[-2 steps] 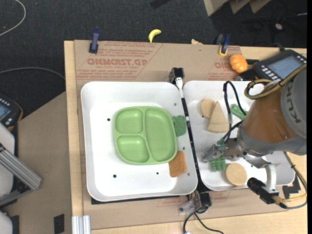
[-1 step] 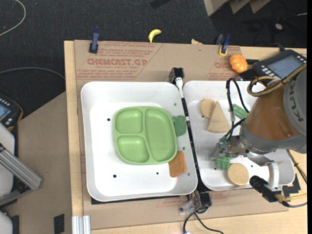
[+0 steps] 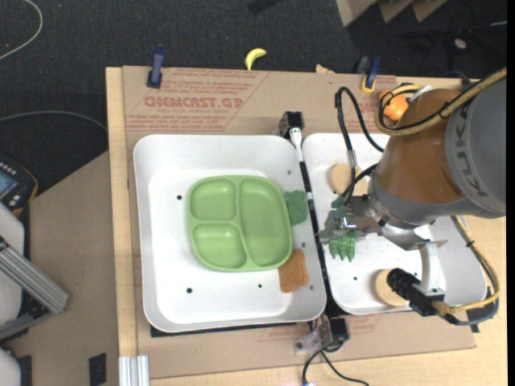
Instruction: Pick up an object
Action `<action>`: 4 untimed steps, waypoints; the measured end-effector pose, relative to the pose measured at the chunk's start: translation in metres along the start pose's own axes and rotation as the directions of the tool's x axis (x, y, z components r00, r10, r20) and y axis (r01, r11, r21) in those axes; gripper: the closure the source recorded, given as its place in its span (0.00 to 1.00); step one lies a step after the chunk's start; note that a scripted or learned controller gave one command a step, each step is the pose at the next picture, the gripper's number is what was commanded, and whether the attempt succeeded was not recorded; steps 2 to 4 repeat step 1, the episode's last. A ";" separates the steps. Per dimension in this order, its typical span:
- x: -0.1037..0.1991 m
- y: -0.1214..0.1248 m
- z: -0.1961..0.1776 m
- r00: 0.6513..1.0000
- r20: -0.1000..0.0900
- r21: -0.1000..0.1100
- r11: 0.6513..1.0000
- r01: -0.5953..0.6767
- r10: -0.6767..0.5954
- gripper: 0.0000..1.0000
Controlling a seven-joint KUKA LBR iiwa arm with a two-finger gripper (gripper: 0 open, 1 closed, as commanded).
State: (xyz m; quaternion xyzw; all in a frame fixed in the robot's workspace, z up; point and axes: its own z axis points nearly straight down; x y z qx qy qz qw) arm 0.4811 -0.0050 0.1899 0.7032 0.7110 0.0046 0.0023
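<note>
My gripper (image 3: 341,225) hangs low over the left part of the right bin (image 3: 451,296), close to the wall between the bins. A small spiky green toy (image 3: 344,248) lies directly under and in front of it, touching or nearly touching it; whether it is held is not visible. A pale beige lump (image 3: 341,177) lies behind the gripper. A round tan disc (image 3: 381,289) rests near the right bin's front edge. The arm's orange band hides the middle of this bin.
The left bin (image 3: 161,215) holds a green divided plate (image 3: 240,222), a dark green piece (image 3: 297,206) at the plate's right edge and a brown wedge (image 3: 293,273) near the front right corner. A yellow banana (image 3: 255,56) lies beyond the board.
</note>
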 end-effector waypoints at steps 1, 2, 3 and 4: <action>0.026 0.034 -0.100 1.000 0.002 -0.004 1.000 -0.005 0.005 1.00; 0.026 0.034 -0.100 1.000 0.002 -0.004 1.000 -0.005 0.005 1.00; 0.026 0.034 -0.100 1.000 0.002 -0.004 1.000 -0.005 0.005 1.00; 0.026 0.034 -0.100 1.000 0.002 -0.004 1.000 -0.005 0.005 1.00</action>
